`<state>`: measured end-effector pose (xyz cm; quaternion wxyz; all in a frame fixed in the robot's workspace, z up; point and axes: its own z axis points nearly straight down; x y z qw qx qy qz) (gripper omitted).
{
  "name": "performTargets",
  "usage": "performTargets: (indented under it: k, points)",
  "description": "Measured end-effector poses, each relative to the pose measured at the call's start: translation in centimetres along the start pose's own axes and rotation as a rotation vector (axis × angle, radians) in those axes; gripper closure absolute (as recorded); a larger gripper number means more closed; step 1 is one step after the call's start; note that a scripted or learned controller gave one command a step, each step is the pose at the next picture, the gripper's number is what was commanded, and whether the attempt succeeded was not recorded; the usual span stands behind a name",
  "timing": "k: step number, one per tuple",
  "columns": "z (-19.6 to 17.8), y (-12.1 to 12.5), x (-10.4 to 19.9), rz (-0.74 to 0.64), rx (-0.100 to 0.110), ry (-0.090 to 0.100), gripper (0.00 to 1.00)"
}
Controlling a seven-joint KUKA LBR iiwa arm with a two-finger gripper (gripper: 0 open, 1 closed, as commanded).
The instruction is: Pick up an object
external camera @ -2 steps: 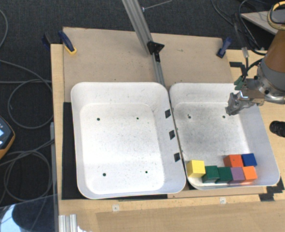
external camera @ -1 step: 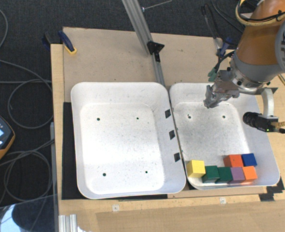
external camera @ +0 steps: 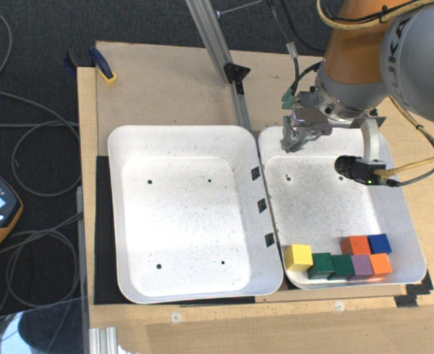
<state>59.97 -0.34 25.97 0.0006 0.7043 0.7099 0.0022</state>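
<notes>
While pincer (external camera: 299,135) grip is unclear, blocks (external camera: 340,259) row runs left-right, right bin (external camera: 327,198).

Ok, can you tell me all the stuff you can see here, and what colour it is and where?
bins: 2, white, side by side on the bench; left bin, right bin
yellow block: 1, near edge of the right bin, leftmost of the cluster
green blocks: 2, dark green, just right of the yellow one
purple block: 1, right of the green ones
orange blocks: 2, one darker, one lighter
blue block: 1, near right corner
clamp: 1, blue and yellow, far left of the bench
arm: 1, grey and orange
tool: 1, over the right bin's far edge
</notes>
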Motion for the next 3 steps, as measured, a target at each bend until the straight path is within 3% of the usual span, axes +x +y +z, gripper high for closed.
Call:
performTargets:
  k: [2,3]
  points:
    - [1.3,5.4,9.5,0.001,0.000,0.000,1.00]
    - [1.3,5.3,9.1,0.006,0.003,-0.003,0.00]
